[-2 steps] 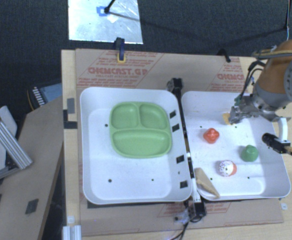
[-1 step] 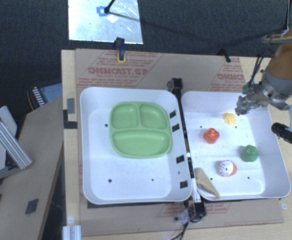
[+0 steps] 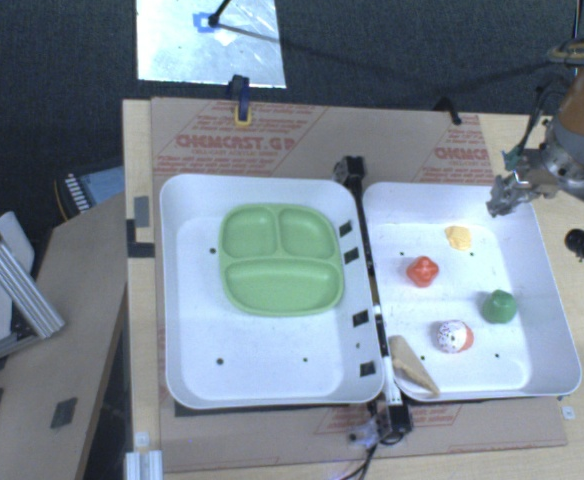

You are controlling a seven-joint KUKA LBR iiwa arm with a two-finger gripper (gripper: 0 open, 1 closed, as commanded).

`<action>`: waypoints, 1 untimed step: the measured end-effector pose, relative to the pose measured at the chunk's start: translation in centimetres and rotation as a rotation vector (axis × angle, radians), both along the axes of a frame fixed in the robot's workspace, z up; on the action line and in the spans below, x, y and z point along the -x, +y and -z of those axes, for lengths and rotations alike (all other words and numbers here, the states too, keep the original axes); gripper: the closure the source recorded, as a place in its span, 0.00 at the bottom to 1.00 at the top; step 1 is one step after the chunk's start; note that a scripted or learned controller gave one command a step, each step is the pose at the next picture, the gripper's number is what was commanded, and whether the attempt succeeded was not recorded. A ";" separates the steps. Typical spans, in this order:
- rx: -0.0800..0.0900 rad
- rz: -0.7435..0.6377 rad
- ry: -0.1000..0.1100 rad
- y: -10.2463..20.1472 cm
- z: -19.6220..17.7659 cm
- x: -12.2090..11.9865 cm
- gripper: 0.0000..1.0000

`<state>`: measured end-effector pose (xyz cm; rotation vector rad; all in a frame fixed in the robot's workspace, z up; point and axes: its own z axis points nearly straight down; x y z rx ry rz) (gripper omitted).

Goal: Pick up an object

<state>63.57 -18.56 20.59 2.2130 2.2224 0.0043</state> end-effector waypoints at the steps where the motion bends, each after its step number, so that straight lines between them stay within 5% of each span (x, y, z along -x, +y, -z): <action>1: 0.000 -0.001 -0.002 0.0 -5.5 -0.2 1.00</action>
